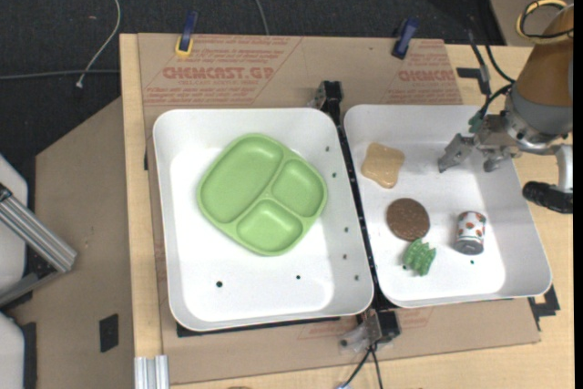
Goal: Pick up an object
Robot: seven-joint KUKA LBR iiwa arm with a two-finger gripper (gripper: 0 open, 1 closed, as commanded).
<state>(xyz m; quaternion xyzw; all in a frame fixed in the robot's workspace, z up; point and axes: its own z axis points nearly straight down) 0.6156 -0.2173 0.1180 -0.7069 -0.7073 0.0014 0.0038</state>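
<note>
Two white bins [182, 196] face you; your gripper [475, 152] hangs open over the right one, near the biscuit [383, 165].

High slanted view over both bins [173, 196]

Arm [547, 77] cut off at right edge; small can's [470, 232] label (red-spotted) too small to read
</note>
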